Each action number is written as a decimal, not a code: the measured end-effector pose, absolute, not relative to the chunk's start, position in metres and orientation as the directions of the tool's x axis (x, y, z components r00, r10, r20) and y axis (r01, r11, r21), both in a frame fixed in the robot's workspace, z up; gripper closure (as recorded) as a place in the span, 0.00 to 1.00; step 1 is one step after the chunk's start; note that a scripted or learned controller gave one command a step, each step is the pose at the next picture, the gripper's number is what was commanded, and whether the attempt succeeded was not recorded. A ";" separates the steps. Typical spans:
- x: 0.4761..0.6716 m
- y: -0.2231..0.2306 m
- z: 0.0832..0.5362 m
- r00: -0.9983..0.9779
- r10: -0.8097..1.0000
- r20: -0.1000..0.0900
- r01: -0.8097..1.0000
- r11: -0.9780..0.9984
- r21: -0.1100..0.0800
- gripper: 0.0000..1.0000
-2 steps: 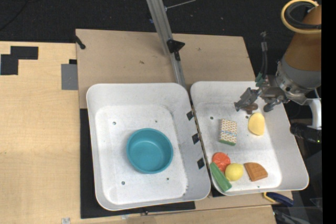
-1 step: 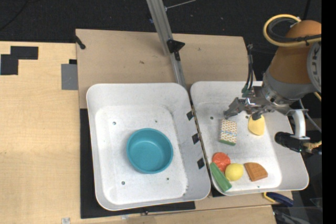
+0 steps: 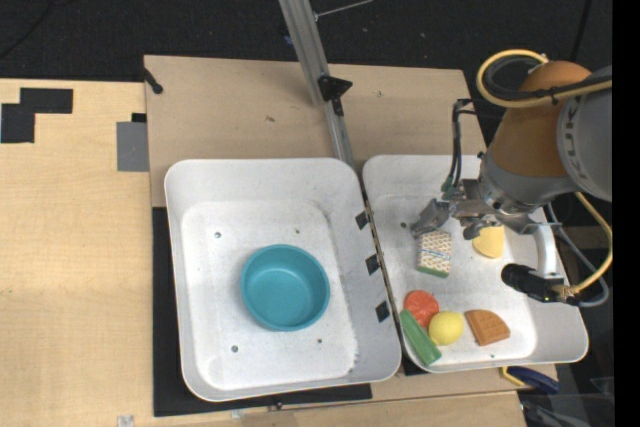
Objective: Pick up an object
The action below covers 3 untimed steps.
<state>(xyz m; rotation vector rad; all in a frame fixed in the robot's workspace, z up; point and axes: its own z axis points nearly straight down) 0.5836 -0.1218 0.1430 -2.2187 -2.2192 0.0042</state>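
My gripper (image 3: 450,223) hangs over the right bin (image 3: 560,340), its fingers spread open with nothing between them. Just below it lies a green-and-white checkered block (image 3: 434,254). A pale yellow piece (image 3: 489,242) sits right beside the gripper's right finger. Near the bin's front edge lie a red tomato (image 3: 421,303), a yellow lemon (image 3: 446,327), a green cucumber (image 3: 420,338) and a brown bread slice (image 3: 486,326).
The left bin (image 3: 200,205) holds a teal bowl (image 3: 285,287). A metal bar (image 3: 305,35) slants from the back towards the wall between the bins. A black-tipped part (image 3: 530,281) of the arm hangs over the right bin's right side.
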 end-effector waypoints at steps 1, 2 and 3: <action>0.584 -0.123 0.155 0.002 1.000 0.000 1.000 -0.002 -0.001 1.00; 0.589 -0.114 0.210 -0.001 1.000 0.000 1.000 0.001 0.004 1.00; 0.590 -0.115 0.220 0.001 1.000 0.000 1.000 -0.001 0.000 1.00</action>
